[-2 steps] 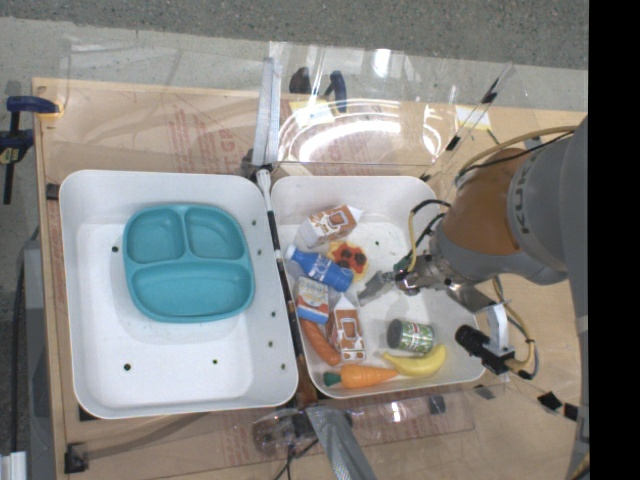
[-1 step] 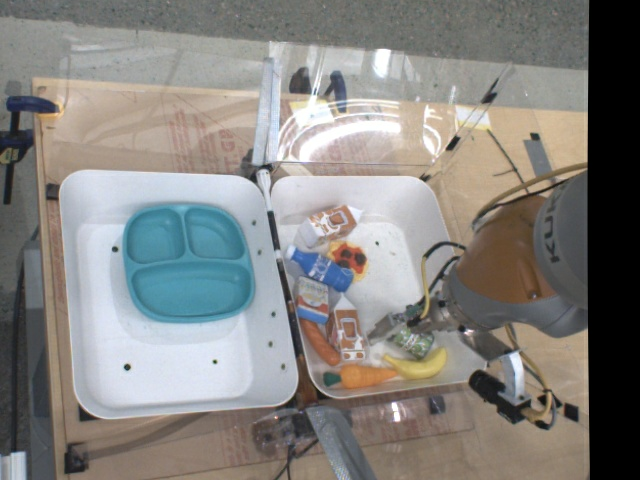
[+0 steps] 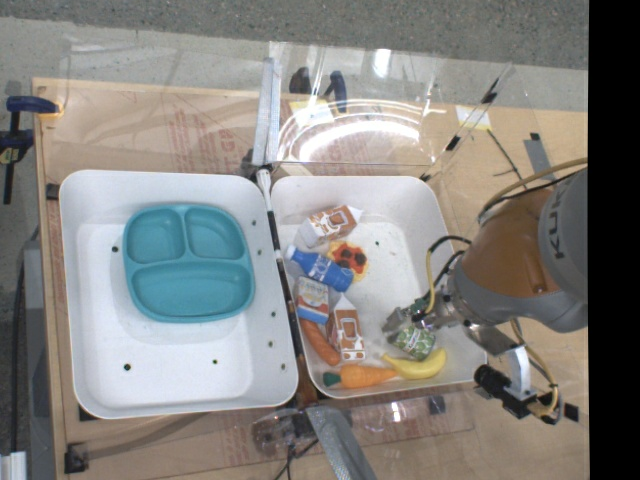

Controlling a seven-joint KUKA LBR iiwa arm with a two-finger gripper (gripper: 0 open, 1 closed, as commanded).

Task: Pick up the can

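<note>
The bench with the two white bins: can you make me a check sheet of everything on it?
Surface: wooden bench, left bin and right bin side by side.
Job's things: green can in right bin, beside the banana.
Clutter: teal divided plate in left bin; cartons, blue bottle, carrots in right bin.
Grippers: pincer low over the can; grip cannot be told.
Cables: yellow and black wires at the wrist.
Surroundings: blue clamp, clear plastic sheet.
</note>
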